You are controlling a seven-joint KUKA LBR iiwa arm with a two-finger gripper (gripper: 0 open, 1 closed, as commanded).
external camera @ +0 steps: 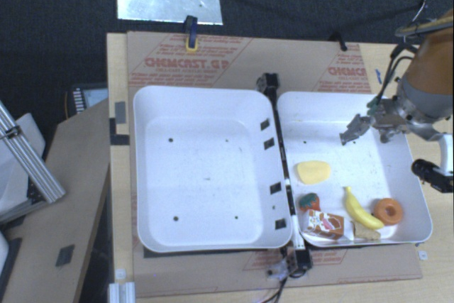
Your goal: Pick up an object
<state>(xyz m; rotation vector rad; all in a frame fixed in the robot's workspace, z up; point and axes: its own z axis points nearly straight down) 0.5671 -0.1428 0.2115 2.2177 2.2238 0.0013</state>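
Pincer (355,130) state unclear, hovering well above the yellow piece (313,172); banana (358,208) cluster near right bin (397,145) wall risks a glancing miss.

bench (234,53) under two white bins (206,174)

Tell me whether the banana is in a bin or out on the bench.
In. The banana lies flat inside the right bin, near its front edge, beside an orange ring.
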